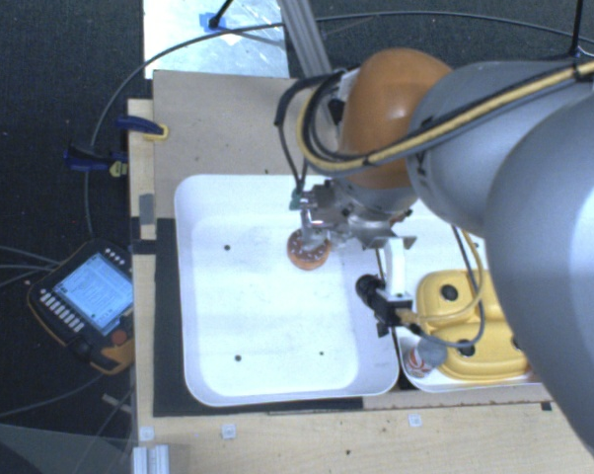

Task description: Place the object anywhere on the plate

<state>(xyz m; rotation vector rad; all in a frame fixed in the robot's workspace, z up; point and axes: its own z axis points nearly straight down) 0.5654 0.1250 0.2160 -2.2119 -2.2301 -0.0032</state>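
My arm [514,166] is the biggest thing here, a grey bulk sweeping in from the right, with its orange band [391,97] above the wrist and black and yellow cables looped around it. Under it lies the worktop [218,126], a pale brown board carrying two shallow white bins side by side. The left bin [228,304] is mostly bare white floor with a few dark specks; the right bin [415,378] is largely covered by my arm, and a yellow object [455,314] with a dark hole in its top sits in it near the front, with a small white and orange item [422,356] just beside it at the bin's front left corner. Off the worktop to the left, a teach pendant [85,299] with a lit blue screen rests on the dark floor among cables. My hand [312,233] hangs over the upper right part of the left bin, pointing down. Directly beneath it is a small round brown object [309,252] with a speckled face, at or just above the bin floor; I cannot tell whether my fingers are wide, narrow or closed around it, because the wrist hides them.
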